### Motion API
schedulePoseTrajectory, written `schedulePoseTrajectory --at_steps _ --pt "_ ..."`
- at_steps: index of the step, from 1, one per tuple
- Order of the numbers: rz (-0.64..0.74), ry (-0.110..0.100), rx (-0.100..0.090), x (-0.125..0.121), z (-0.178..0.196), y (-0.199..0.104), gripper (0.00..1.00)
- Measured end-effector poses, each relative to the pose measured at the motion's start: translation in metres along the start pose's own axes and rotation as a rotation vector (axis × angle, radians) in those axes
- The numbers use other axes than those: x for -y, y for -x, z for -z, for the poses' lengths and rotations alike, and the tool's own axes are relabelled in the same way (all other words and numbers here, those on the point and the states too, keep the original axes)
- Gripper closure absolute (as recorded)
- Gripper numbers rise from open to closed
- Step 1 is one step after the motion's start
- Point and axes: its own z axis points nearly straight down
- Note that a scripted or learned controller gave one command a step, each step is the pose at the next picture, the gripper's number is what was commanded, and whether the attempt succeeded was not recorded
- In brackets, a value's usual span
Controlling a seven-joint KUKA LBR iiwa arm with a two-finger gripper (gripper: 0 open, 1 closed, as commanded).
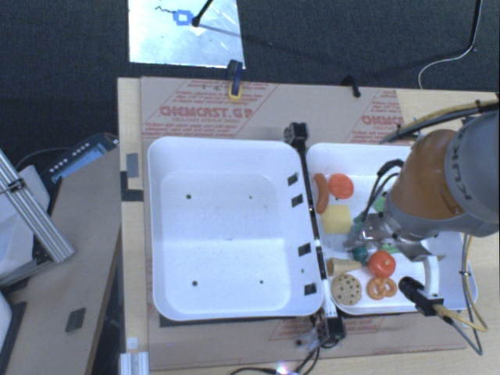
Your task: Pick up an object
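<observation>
While hanging low over the right bin [367, 156], looks poised among the toy foods, the gripper [364, 237] at the bin's middle. Fingers mostly hidden under the wrist, so spread or pressed together: cannot tell. Nearest on the left-wall side, just beside: yellow block [337, 219]. Toward the bin's near edge, close: red tomato [381, 263], perhaps with a green piece [360, 251] between. Orange sausage [320, 192] along the left wall, long axis running near-to-far. Left bin [226, 225] well apart.
</observation>
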Motion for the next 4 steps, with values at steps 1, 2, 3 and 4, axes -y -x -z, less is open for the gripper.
schedulePoseTrajectory --at_steps 1,2,3,4 --pt "0.01 0.006 -0.003 -0.002 0.104 -0.062 1.0" --pt "0.01 0.001 -0.003 -0.018 0.145 -0.122 1.0" --pt "0.013 0.016 -0.008 -0.05 0.312 -0.204 1.0" --pt "-0.003 -0.012 0.001 -0.038 0.222 -0.168 1.0"
